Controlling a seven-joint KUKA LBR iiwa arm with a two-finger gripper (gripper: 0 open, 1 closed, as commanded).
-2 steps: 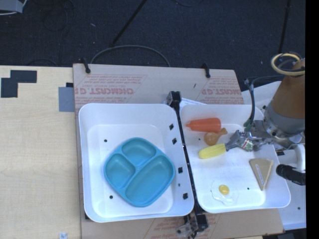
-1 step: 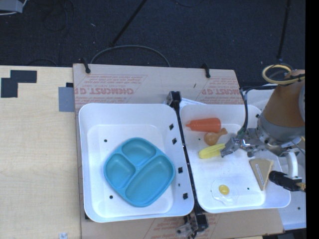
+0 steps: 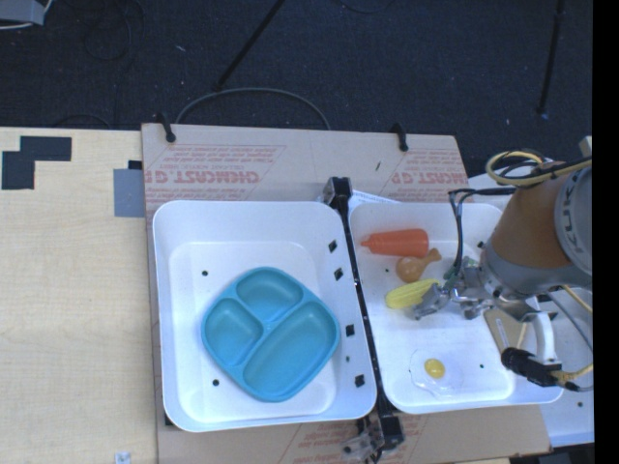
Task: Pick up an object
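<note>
Crosswise, yellow banana (image 3: 409,295), one tip toward gripper (image 3: 437,301).

Bench (image 3: 68,307) bearing two white bins (image 3: 184,249)

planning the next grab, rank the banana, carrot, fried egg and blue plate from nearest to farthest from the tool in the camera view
1. Banana: right bin, right beside the tool, on its left.
2. Carrot and fried egg: both in the right bin, carrot toward the back, egg toward the front; too close to call.
3. Blue plate: left bin, farthest.
</note>
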